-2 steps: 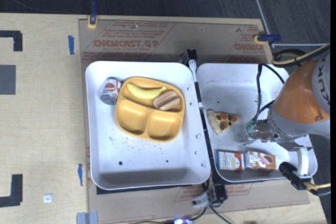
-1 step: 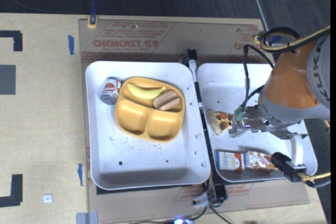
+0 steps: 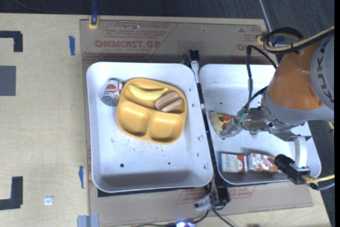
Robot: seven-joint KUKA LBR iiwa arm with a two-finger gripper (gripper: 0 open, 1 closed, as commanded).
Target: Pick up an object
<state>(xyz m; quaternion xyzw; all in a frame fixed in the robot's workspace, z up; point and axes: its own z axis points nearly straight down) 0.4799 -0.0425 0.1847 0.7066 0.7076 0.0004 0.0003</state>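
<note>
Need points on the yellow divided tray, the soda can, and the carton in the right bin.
yellow divided tray (image 3: 150,126), camera view, lower right compartment.
soda can (image 3: 111,92), camera view, its top end, against the tray's left edge.
carton (image 3: 234,162), camera view, middle of its printed face.

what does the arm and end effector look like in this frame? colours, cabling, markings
Grey arm with a wide orange band above the wrist and part of a dark letter on the casing. Black cables loop from a yellow-and-blue fitting down to the gripper, a metallic grey assembly with small coloured wires. A white-and-black bracket hangs below.
</note>
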